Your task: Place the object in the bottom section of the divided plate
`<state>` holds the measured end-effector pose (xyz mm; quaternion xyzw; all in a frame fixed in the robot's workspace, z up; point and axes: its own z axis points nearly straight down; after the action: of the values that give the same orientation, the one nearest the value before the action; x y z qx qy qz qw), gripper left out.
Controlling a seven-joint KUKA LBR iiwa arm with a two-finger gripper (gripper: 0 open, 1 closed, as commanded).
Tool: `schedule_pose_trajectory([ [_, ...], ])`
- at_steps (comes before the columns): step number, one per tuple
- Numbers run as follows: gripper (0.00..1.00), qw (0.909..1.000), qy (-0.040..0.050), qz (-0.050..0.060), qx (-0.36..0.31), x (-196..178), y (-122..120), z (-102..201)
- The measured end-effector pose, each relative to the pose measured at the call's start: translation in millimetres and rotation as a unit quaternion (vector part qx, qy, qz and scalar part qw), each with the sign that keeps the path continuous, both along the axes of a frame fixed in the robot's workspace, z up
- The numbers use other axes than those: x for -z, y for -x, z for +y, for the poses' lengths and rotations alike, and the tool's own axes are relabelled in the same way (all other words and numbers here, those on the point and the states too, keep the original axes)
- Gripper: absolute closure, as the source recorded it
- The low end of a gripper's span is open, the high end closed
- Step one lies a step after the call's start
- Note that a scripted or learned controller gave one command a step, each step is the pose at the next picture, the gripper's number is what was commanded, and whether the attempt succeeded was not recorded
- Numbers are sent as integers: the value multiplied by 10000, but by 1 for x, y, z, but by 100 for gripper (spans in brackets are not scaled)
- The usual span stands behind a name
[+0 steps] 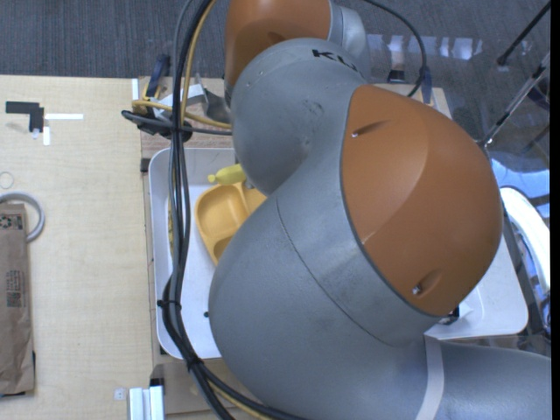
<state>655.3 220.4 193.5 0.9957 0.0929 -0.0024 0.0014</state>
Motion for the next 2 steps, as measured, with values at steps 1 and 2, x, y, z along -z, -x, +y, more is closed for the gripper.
schedule_pose_trajectory([
  [1, 100, 10000, 5, 13, 34, -8, -1, -4],
  [2, 100, 9996, 6, -7, -266, 18, 5, 4],
])
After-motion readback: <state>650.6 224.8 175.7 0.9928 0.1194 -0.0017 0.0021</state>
